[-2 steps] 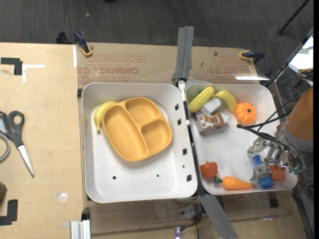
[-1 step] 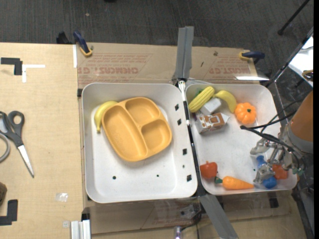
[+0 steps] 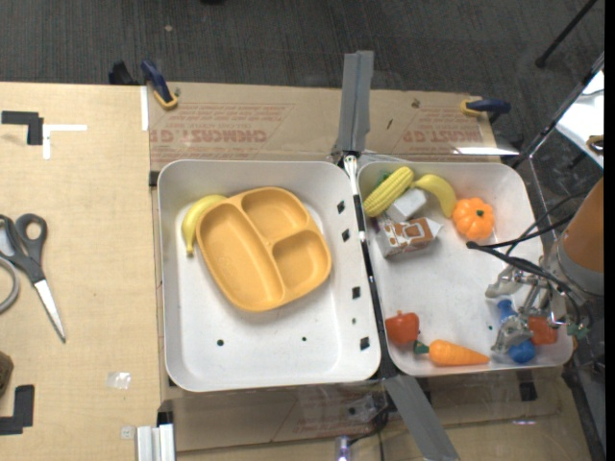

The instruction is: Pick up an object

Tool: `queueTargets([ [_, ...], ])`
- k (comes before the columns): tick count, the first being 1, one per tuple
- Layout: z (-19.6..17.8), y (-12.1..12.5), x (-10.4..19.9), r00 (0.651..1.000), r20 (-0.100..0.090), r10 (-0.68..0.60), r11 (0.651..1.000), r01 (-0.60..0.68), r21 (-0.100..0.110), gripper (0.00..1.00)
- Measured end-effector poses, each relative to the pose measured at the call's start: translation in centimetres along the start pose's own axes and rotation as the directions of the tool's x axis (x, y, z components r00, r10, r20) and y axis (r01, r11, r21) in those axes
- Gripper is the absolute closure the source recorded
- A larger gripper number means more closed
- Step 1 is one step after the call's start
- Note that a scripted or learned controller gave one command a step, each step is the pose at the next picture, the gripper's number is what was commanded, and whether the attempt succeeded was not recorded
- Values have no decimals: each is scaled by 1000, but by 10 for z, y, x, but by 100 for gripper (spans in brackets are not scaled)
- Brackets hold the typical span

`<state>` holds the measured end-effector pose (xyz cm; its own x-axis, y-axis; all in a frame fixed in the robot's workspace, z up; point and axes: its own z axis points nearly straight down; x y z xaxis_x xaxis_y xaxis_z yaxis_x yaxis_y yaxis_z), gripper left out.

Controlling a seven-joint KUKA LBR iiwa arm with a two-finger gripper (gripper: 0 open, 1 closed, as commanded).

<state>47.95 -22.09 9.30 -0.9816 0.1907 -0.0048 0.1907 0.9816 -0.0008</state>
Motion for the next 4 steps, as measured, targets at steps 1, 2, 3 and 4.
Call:
queueTargets([
  [1,0,0,0,1000,0,-7,1000,7,0,0],
  [2,0,0,0,998,0,-60,998,60,0,0],
  [3,0,0,0,994,0,-111,994,111,0,0],
  [4,0,0,0,984,1,-180,984,180,0,0],
])
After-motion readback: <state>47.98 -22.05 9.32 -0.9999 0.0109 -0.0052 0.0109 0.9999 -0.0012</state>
